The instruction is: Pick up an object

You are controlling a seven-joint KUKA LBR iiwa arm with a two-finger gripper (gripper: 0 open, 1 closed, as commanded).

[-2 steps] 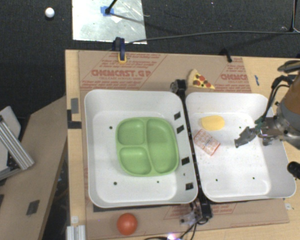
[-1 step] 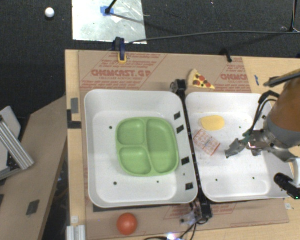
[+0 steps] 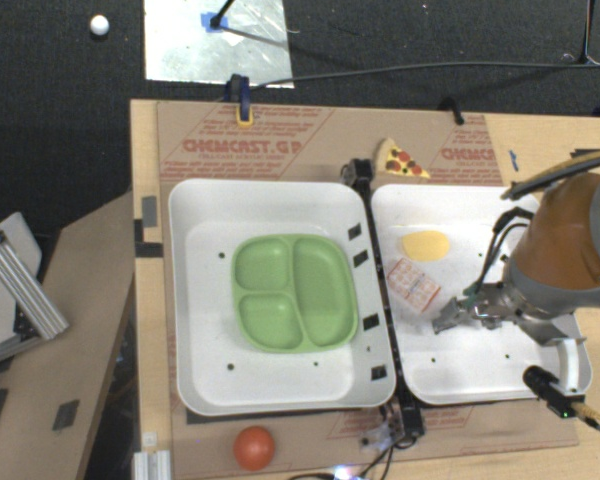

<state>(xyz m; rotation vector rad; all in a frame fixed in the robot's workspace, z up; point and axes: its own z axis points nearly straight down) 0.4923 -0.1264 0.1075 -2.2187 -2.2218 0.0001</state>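
In the right bin [image 3: 450, 383] lie a flat yellow oval piece [image 3: 425, 245] and, below it, a pale pink checked packet [image 3: 413, 285]. My gripper [image 3: 452, 316] hangs low over this bin, just right of and below the packet, pointing left. Nothing shows between its fingers, and I cannot make out how far apart they stand. The grey arm with its orange band [image 3: 565, 233] comes in from the right.
The left bin [image 3: 195, 268] holds a green three-compartment plate [image 3: 292, 290]. A pizza-slice toy [image 3: 400, 160] lies on the bench behind the bins, a red ball [image 3: 253, 446] in front of the left bin. Black clips [image 3: 372, 320] line the divide between bins.
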